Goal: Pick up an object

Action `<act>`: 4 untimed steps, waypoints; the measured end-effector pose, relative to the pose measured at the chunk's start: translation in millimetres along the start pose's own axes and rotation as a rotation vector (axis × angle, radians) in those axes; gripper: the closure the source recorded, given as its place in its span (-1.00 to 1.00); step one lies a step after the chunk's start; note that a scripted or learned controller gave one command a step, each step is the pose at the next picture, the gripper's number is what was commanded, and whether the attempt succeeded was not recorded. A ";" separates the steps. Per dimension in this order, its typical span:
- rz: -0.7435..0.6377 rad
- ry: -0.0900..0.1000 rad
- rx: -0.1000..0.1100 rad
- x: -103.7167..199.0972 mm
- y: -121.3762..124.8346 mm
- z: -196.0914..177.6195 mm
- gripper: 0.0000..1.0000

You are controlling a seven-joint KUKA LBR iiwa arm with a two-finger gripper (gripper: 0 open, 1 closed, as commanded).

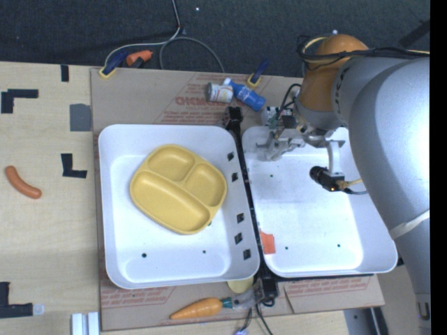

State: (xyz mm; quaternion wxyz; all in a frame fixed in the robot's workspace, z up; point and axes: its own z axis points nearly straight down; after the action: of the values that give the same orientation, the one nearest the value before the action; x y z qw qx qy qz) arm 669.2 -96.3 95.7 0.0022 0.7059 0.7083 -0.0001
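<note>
A yellow divided plate (179, 187) lies flat in the left bin (119, 257), taking up its middle. My gripper (276, 144) hangs low over the far left corner of the right bin (349, 253), close to the wall between the two bins. The grey arm with its orange band (328, 68) comes in from the right above it. A small red-orange scrap (267, 243) lies at the right bin's left edge, well in front of the gripper. Nothing shows in the gripper's grasp.
Outside the bins, a toy sausage (23, 182) rests on the bench at far left, a carrot (199, 308) at the front, and a blue and white bottle (236, 92) behind the bins. An orange clamp (138, 57) sits at the back left.
</note>
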 end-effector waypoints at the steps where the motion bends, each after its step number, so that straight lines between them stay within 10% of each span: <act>1: 0.000 -0.001 0.001 -0.1 -0.3 0.6 -1.00; 2: 0.002 0.001 -0.002 -1.6 -29.0 9.6 -1.00; 3: 0.000 0.003 0.001 -6.6 0.4 10.4 -1.00; 4: 0.000 0.001 -0.001 -6.6 0.2 -0.1 1.00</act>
State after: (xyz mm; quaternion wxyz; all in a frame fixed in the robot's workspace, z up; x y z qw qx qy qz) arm 669.5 -102.9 95.9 0.0021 0.7058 0.7084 0.0004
